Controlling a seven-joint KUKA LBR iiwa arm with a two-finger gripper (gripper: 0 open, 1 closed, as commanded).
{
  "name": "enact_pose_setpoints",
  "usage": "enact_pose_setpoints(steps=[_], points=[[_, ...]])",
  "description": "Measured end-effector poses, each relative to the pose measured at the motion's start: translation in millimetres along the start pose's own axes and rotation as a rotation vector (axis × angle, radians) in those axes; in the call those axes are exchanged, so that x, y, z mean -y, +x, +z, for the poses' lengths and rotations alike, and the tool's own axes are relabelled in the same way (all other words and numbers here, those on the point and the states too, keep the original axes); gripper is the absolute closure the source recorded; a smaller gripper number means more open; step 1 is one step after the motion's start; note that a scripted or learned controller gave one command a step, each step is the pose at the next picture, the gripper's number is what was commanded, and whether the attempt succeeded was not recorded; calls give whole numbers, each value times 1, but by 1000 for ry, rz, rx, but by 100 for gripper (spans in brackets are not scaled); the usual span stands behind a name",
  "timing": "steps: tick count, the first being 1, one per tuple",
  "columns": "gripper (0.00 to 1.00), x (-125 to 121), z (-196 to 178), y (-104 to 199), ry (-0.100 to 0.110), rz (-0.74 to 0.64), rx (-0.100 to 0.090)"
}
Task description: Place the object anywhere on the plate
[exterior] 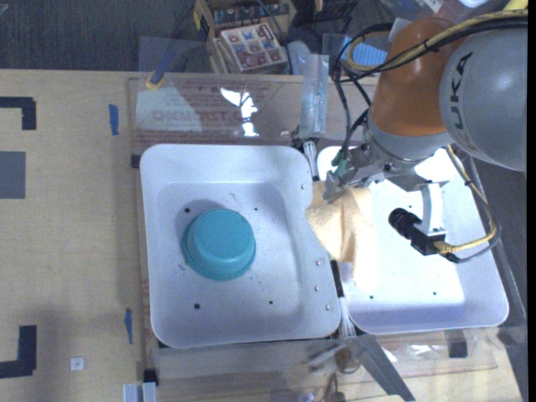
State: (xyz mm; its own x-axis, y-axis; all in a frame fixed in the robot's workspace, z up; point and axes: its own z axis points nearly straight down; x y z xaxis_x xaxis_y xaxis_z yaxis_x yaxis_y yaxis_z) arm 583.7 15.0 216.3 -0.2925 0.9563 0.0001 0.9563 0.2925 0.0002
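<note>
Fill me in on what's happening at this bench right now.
A grey KUKA arm with an orange band reaches in from the right, its pincer low at the left edge of the right bin. A pale yellowish cloth hangs from just below it and drapes over the divide between the bins. In the left bin sits a blue plate, looking like an upturned bowl, with nothing on it. The cloth has not yet reached the plate.

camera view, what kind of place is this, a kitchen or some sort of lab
Most likely a robotics lab or test cell, not a kitchen. A grey and orange arm with loose cables reaches over two white bins on a bench marked with black and blue tape, and boxes clutter the floor behind.
</note>
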Motion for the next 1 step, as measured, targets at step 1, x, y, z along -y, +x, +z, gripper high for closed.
enact_pose_setpoints(steps=[1], points=[[100,-1,-8,-1,-2,1,1]])
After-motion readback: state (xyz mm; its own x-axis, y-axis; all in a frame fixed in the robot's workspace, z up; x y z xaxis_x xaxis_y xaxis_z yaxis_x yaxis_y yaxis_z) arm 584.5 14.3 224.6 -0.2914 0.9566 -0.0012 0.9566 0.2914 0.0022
